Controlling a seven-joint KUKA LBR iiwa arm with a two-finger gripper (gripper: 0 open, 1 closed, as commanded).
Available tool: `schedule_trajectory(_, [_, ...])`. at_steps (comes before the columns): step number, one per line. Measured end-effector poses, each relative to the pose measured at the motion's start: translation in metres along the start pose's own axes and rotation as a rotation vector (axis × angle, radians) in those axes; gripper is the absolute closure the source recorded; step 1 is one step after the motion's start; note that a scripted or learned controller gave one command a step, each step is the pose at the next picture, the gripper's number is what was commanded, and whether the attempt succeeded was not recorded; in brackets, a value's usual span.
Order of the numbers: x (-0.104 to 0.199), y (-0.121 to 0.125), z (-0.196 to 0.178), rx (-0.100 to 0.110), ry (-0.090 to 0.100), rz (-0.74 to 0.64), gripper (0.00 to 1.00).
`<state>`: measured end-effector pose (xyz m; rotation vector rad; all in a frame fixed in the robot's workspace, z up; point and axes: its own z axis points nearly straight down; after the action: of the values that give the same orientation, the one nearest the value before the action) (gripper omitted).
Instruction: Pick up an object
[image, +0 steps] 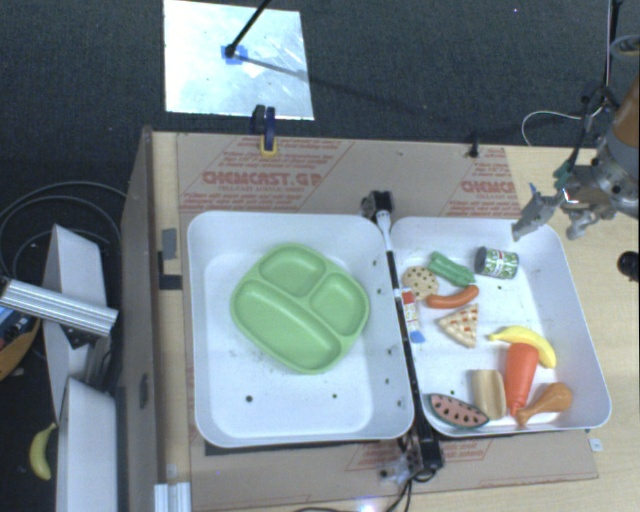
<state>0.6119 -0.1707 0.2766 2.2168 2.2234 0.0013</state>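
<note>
Nearest the viewer, along the front edge of the right bin (585, 330), toy foods are crowded together: a watermelon slice (456, 411), a piece of bread (487, 391), a drumstick (546, 400) and an orange carrot (520, 374), the carrot lying just under a banana (527, 341); they seem to have been scattered loosely as candidates for picking rather than arranged. Further back in the same bin a pizza slice (460, 325), a sausage (452, 297), a cookie (420, 280), a green pepper or pickle (450, 268) and a small green can (496, 262) on its side are found; any of these may serve as the object to be picked up. The left bin (215, 290) is occupied by a green divided plate (298, 306), probably set there as a drop spot. The two bins are joined along a dark central seam and rest on a cardboard sheet (300, 165). Farthest back, at the upper right, the gripper (556, 214) is seen above the rear right corner of the right bin, near the can but apart from it; its two fingers (527, 222) are spread wide and nothing is held between them; no object is touched. Judging by this, a descent and grasp have not yet been made.
</note>
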Motion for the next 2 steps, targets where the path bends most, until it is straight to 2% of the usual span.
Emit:
schedule_trajectory(1, [0.031,-0.011,0.085,0.008,0.004,-0.003,0.00])
schedule_trajectory(2, [0.045,-0.017,0.148,0.006,0.002,-0.002,0.00])
